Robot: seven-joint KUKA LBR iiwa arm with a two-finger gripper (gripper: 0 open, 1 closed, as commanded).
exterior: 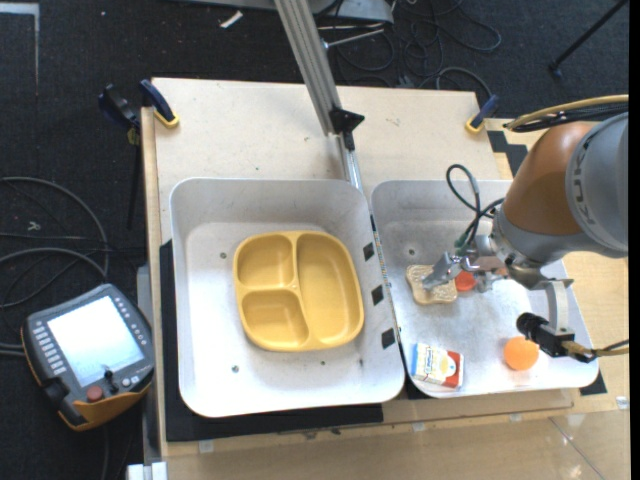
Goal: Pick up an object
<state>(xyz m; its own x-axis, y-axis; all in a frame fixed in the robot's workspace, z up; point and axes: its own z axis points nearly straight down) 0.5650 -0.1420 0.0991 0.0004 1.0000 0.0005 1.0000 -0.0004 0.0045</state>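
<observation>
In the right bin (420, 208), my gripper (441, 277) hangs low over a tan, toast-like piece (428, 288), reaching in from the right. A small reddish-orange thing (465, 282) lies just right of the fingers. The view does not settle whether anything sits between them. An orange ball (520, 353) rests near the bin's front right corner. A small white carton with red and blue print (437, 365) lies at the bin's front edge.
The left bin (200, 218) holds a yellow divided plate (297, 290) in its middle. A slanted metal pole (315, 58) rises from between the bins at the back. Bare floor shows in the back half of the right bin.
</observation>
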